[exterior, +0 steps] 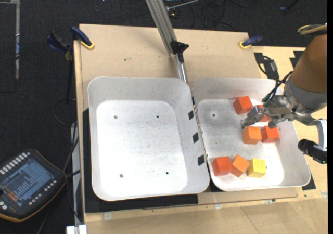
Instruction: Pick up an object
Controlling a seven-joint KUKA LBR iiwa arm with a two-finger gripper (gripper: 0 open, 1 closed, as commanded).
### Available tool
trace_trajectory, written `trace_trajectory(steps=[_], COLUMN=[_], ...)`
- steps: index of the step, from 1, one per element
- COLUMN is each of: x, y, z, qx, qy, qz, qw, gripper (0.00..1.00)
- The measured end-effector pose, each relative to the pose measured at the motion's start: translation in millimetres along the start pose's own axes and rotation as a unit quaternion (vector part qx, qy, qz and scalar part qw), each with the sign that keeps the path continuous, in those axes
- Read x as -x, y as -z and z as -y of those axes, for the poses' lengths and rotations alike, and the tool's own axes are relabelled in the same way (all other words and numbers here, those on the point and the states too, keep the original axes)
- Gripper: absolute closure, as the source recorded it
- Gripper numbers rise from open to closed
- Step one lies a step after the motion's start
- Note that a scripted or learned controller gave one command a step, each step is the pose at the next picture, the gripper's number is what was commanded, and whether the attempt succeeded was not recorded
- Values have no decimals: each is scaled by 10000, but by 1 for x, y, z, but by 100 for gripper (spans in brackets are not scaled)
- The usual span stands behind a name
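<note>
Blocks all in right bin (pixel 291 176): orange cube (pixel 242 105) up top, orange block (pixel 252 135) and red block (pixel 270 134) touching mid-bin, red-orange block (pixel 222 166), orange one (pixel 240 165) and yellow cube (pixel 257 167) in row along near edge. Hand (pixel 256 117) low over bin, between top cube and middle pair, fingers spread, nothing between them. Arm (pixel 311 79) in from right. Left bin (pixel 99 124) beside it on desk (pixel 130 51). Pendant (pixel 26 182) on floor, lower left.
</note>
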State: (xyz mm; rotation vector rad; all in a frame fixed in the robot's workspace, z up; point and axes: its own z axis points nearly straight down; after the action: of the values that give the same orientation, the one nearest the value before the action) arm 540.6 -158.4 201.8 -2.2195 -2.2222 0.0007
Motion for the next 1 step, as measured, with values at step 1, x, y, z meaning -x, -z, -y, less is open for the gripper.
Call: trace_trajectory(steps=[1], x=[0], y=[0], z=[0], qx=[5], qy=[-6], qz=[2], qw=[10000], gripper=[0])
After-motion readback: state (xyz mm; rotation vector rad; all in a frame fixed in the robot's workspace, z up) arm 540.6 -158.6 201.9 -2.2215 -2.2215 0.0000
